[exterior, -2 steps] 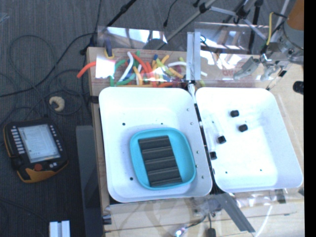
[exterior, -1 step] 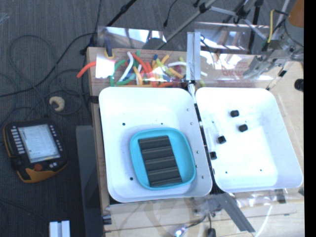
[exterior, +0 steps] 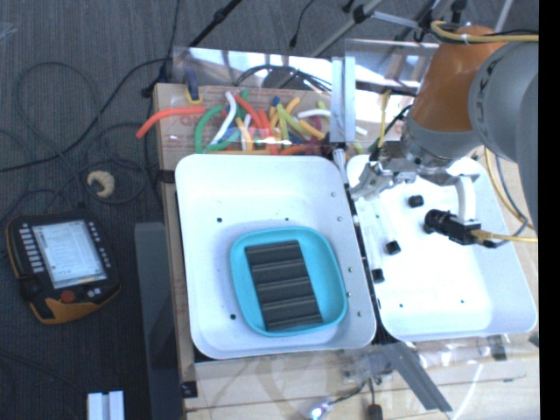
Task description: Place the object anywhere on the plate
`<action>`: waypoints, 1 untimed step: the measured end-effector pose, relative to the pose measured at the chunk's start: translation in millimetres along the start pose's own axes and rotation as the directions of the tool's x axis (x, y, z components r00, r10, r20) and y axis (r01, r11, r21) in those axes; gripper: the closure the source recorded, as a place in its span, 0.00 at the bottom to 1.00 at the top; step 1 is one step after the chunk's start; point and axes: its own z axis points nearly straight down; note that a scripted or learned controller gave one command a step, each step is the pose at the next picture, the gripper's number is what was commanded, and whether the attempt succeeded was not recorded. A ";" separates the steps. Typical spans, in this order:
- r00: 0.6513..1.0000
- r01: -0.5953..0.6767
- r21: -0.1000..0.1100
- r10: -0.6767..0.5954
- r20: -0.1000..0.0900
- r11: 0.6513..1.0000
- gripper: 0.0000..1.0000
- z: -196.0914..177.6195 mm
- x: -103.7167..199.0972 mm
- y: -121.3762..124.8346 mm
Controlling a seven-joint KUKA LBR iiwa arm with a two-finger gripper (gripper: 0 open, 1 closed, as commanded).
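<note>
The dark ribbed block (exterior: 282, 285) already lies on the turquoise plate (exterior: 331, 271) in the left bin (exterior: 210, 226) — apparently done; the gripper (exterior: 376, 178) hangs over the right bin (exterior: 472, 296) — finger state indiscernible.

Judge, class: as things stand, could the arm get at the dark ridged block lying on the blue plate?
Probably yes. The dark ridged block lies uncovered on the blue plate in the left bin, nothing over it; the arm is above the neighbouring bin.
</note>
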 end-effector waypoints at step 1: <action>1.000 -0.001 -0.001 0.001 0.000 1.000 0.00 -0.3 -0.4 0.1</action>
